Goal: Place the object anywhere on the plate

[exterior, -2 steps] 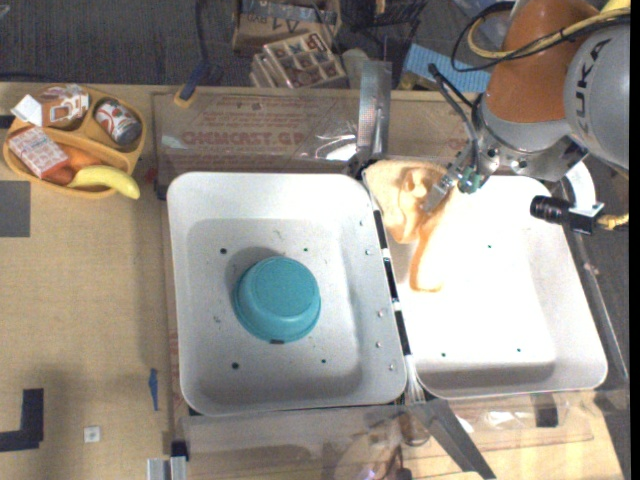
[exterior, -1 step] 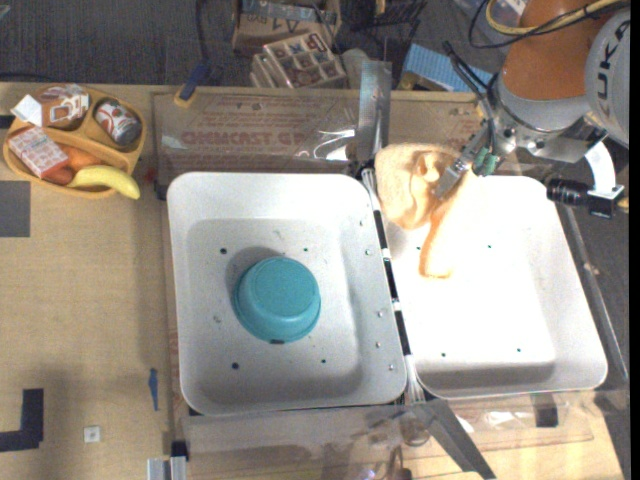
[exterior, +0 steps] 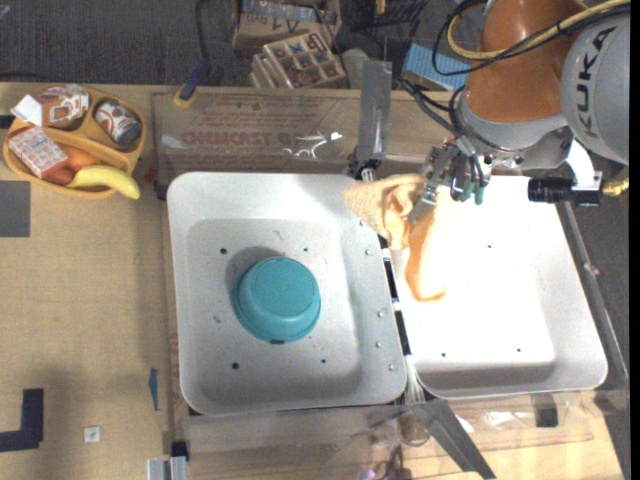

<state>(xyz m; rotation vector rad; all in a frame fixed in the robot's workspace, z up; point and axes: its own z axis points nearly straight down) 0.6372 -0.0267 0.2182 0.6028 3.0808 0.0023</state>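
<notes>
A teal round plate [exterior: 278, 298] lies in the middle of the left bin [exterior: 200, 218]. A soft orange and yellow object [exterior: 415, 243] hangs blurred over the divide between the two bins, at the right bin's [exterior: 520, 298] upper left corner. Its yellow part [exterior: 380, 200] spreads left toward the left bin's rim and its orange part trails downward. My gripper [exterior: 436, 190] is right at the object's top, under the orange band of the arm [exterior: 520, 38], and its fingers are shut on the object's upper edge. The plate is well to the lower left of the gripper.
A yellow tray [exterior: 60, 163] with a banana [exterior: 105, 179] and toy food sits on the bench at the far left. A grey upright post [exterior: 374, 108] stands behind the bins near the gripper. Boxes and cables lie beyond the bench.
</notes>
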